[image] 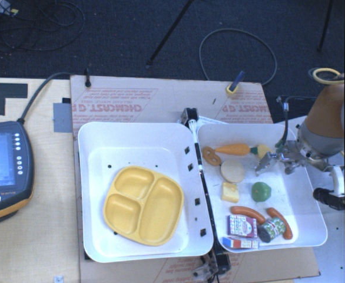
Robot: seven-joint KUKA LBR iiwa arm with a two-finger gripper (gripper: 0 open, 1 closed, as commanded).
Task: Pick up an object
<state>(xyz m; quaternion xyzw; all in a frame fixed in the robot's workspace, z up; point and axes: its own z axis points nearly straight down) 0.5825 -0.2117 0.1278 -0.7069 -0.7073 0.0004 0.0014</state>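
The arm's metal two-finger gripper (271, 160) hovers low in the right-hand shallow white bin (314, 229), just above the round green ball (261, 191); finger state unclear.

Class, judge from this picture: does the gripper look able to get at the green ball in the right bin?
Probably yes. The gripper hangs just above the green ball, which lies apart from the cheese wedge and sausages, with nothing covering it.
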